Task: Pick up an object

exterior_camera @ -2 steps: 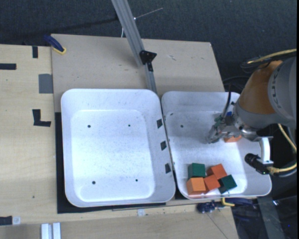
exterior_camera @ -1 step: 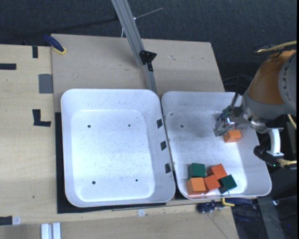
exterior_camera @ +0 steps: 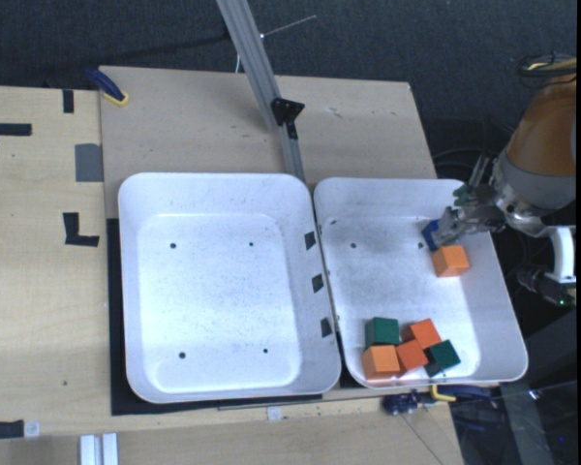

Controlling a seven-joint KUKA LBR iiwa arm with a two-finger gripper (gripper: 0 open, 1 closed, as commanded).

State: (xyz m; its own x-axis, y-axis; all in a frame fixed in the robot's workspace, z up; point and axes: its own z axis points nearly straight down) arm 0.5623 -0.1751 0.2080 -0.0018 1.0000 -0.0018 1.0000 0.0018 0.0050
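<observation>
The fingers (exterior_camera: 452, 223) hang low over the right bin (exterior_camera: 387, 260) at its far right; I cannot tell how wide they stand. A blue block (exterior_camera: 431, 234) and an orange block (exterior_camera: 450, 261) lie just beside them.

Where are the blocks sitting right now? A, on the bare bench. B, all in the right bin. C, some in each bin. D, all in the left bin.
B: the lone orange block and the orange and green cluster all lie inside the right bin.
</observation>
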